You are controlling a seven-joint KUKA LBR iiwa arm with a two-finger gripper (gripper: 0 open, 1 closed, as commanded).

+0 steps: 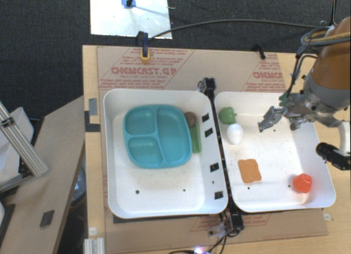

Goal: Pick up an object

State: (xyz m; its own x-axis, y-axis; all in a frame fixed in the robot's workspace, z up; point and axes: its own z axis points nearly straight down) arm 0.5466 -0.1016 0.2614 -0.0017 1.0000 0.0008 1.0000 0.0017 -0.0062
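Hovering over right shallow white bin (323,190), grey two-finger gripper (270,121); fingers looking slightly parted, gripping nothing. Lying below-left: white egg-shaped object (235,134), green round object (227,115). Pick not yet done.

Robot lab test rig.
Plywood surface (164,61) on dark carpet, two white bins (164,203) clamped together, loose cables (230,23), aluminium extrusion (22,148), toy food props.
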